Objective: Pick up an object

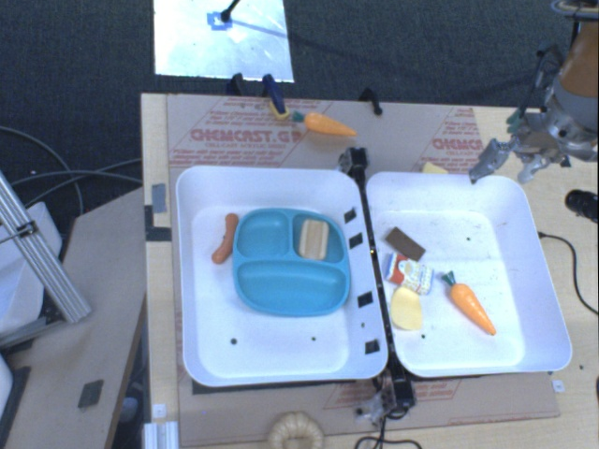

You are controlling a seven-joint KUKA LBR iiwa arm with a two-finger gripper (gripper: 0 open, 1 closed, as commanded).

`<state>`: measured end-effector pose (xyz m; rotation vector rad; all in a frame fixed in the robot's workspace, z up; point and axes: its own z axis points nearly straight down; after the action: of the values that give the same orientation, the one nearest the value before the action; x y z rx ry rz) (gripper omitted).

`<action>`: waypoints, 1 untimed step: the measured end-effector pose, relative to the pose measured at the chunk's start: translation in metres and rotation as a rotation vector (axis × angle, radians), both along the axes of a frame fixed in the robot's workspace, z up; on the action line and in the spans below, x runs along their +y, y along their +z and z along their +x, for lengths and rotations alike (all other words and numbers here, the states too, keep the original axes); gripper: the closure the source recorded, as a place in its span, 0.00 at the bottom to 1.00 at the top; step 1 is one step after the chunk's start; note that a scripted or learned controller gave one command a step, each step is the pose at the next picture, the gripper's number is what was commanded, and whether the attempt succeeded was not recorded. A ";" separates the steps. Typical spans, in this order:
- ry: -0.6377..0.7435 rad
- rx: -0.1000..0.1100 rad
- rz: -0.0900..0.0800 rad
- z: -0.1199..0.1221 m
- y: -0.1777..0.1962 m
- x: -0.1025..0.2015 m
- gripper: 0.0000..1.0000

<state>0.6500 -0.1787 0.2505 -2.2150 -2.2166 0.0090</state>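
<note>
Camera view from above puts my gripper (513, 160) at the upper right, over the bench just behind the far rim of the right bin (524, 215). My two fingers are spread apart with nothing between them.

Well below and a little left of my fingers, on the right bin's floor, lies an orange carrot (471, 307), slanting with its green top toward the bin's middle. To its left sit a small red-and-white packet (411, 274) and, just below that, a pale yellow piece (406, 310); the two look to be touching. A brown flat block (405, 243) lies above the packet, nearer my side of the bin. Open white floor separates my fingers from all four.

Across the black divider (367, 251), the left bin (201, 344) holds a blue sectioned plate (281, 288) with a tan slice (314, 240) in its upper right compartment. An orange sausage shape (226, 238) lies just beside the plate's left edge. Behind the bins, a second carrot (323, 124) rests on the printed board (234, 134).
</note>
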 end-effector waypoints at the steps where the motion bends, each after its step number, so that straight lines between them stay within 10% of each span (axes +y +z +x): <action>1: 0.002 -0.012 -0.002 0.002 0.008 0.000 0.00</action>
<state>0.6522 -0.1782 0.2583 -2.2193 -2.2261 -0.0017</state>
